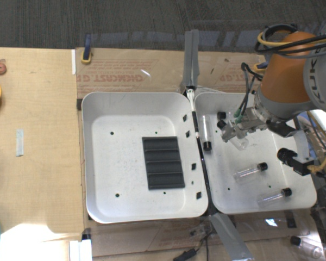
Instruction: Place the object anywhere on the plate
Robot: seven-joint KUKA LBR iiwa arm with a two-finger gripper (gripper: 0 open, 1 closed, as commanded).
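arm [293,64]: cut by right edge | gripper [236,136]: grip unclear

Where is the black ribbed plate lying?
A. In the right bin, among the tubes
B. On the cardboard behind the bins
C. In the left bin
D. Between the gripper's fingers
C: the plate lies flat on the floor of the left bin, while the tubes lie in the right bin.

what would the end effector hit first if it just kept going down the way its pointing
The end effector points down into the right bin. Straight on, it would probably meet the bin's bare white floor first. The nearest tube lies lower in the view and apart from it, though depth is hard to judge from this slanted view.
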